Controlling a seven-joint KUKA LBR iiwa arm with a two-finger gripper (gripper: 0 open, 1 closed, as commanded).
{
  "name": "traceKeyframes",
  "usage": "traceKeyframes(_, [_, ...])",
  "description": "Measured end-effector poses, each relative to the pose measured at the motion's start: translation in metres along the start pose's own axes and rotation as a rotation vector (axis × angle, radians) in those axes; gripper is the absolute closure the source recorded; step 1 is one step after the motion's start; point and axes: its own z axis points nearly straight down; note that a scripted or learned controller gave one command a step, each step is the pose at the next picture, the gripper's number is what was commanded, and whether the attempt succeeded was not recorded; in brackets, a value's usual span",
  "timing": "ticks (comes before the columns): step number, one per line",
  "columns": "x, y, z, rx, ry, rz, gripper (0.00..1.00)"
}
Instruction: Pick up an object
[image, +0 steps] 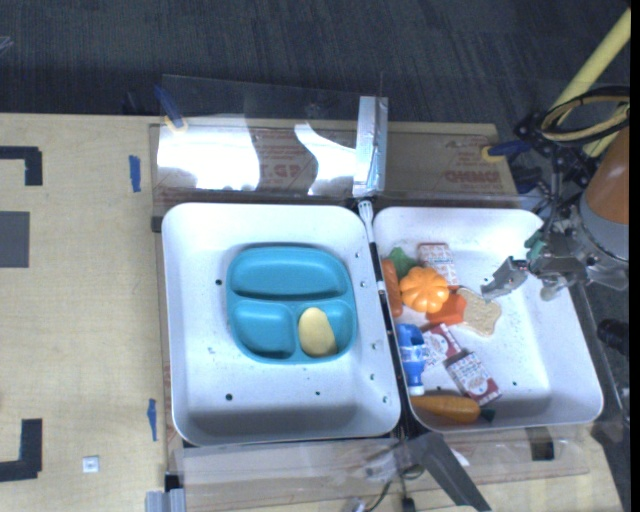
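Observation:
The right bin (545, 355) holds several toy foods along its left side. Among them are an orange pumpkin (424, 289), a tan toast slice (482, 316), a red ketchup bottle (468, 372), a blue bottle (410, 352) and an orange-brown sausage (447, 407) at the front edge. My gripper (527, 282) hangs over the upper right part of this bin. It is open with nothing between its fingers, and its left fingertip (503, 279) sits just above and right of the toast slice.
The left bin (190, 300) carries a blue divided plate (270, 290) with a yellow lemon-like piece (317, 331) in its lower right compartment. A clear plastic sheet and a metal post (370, 145) stand behind the bins. Cables (570, 120) hang at the upper right.

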Motion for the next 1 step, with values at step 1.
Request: traceKeyframes(1, [0.0292, 0.077, 0.1057, -0.019, -0.002, -0.045, 0.0])
